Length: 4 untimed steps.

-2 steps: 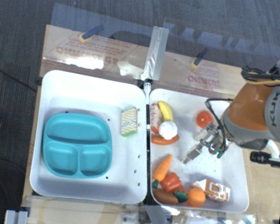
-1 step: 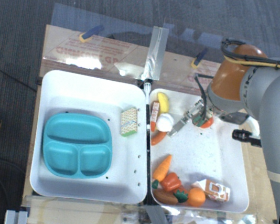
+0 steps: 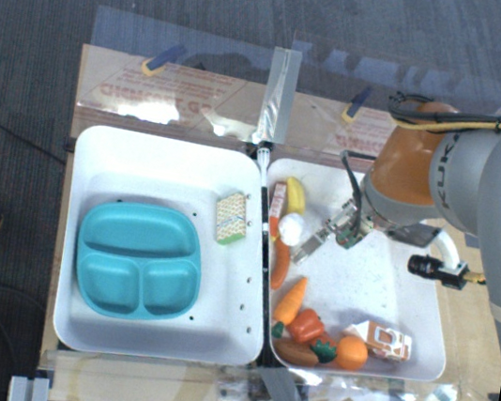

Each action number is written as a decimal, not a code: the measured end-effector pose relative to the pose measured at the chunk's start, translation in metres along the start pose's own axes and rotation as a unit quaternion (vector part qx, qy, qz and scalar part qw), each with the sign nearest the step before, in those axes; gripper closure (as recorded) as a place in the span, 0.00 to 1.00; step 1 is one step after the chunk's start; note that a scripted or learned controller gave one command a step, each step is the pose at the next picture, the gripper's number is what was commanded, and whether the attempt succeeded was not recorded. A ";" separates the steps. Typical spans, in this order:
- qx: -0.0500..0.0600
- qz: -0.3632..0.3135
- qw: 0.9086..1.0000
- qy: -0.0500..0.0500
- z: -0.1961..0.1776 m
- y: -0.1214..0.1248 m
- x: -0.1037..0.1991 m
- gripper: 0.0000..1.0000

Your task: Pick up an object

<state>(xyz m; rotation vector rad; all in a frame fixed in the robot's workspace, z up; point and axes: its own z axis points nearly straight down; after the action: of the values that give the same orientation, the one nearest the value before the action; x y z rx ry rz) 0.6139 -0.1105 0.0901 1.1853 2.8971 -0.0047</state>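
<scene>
The right bin (image 3: 405, 297) holds several toy foods. A yellow banana (image 3: 295, 196) and a white egg (image 3: 291, 229) lie near its left wall, with a thin orange carrot (image 3: 280, 264) just below them. My gripper (image 3: 310, 244) reaches down and left from the orange-banded wrist (image 3: 405, 173). Its tip is low over the bin floor, just right of the egg and above the carrot. Nothing visible is held in it.
Along the right bin's front lie a fat carrot (image 3: 290, 299), a red pepper (image 3: 308, 325), a brown piece (image 3: 294, 353), an orange (image 3: 352, 352) and a small carton (image 3: 386, 341). The left bin (image 3: 124, 159) holds a teal divided plate (image 3: 138, 259) and a yellow-green sponge (image 3: 230, 217).
</scene>
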 end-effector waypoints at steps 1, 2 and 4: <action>-0.003 0.048 0.999 -0.001 -0.001 -0.034 0.026 0.00; -0.001 0.151 0.988 0.002 0.001 -0.004 -0.015 0.00; 0.004 0.517 0.856 0.002 0.002 0.047 -0.031 0.00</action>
<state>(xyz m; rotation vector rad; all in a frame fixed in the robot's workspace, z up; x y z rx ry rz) 0.6690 -0.0984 0.0882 2.5185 1.8702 -0.0046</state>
